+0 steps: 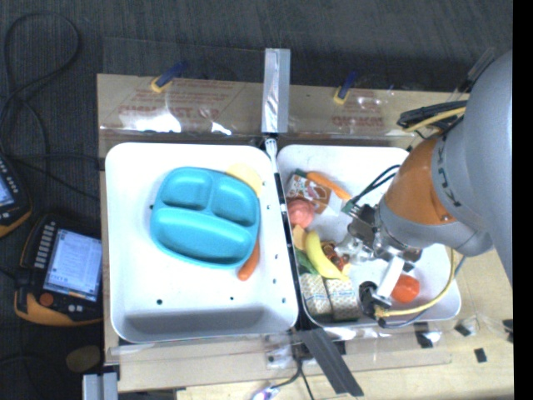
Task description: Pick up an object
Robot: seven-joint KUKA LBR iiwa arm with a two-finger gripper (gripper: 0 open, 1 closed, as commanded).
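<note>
The grey arm with its orange band reached in from the right of the frame, and its two-finger gripper [354,238] hung low over the middle of the right-hand shallow white bin [366,158]. Whether it was released or clenched could not be told (the wrist hid the tip), and nothing was seen grasped in it.

Just left of the gripper lay a yellow plastic banana [321,254], the nearest thing to it, with a small green piece [304,261] at the banana's left side. Above these sat a pink round ball [301,212], a printed snack packet [304,190] and a slim orange carrot [329,185]. Below the banana, at the bin's lower edge, lay a pair of pale wrapped bars [326,294]. An orange-red round object [406,288] rested to the gripper's lower right.

The left-hand white bin [117,248] held a blue divided plastic tray [204,215], a yellow piece [244,176] at its upper right corner and an orange stick-shaped item [250,261] at its lower right.
</note>
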